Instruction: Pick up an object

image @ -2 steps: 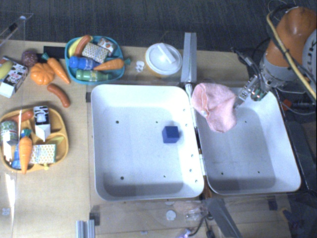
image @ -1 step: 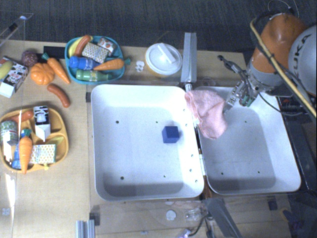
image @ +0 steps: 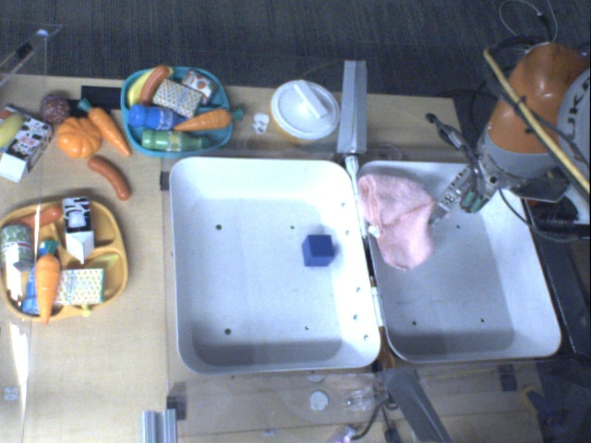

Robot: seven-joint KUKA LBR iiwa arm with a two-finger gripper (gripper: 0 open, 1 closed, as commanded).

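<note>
Two bins: blue cube (image: 319,249) left, pink cloth (image: 399,230) right.
Gripper (image: 443,209): at cloth's edge; jaws' state unclear.
Risk: cloth may slip free.

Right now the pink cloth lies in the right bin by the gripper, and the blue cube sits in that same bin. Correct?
Not quite. The camera view shows the blue cube in the left bin. The pink cloth does lie in the right bin, by the gripper.

A pink cloth (image: 399,230) lies crumpled in the right bin (image: 480,335), with the gripper (image: 441,207) touching its right edge. A blue cube (image: 319,249) sits in the left bin (image: 231,330)
</note>
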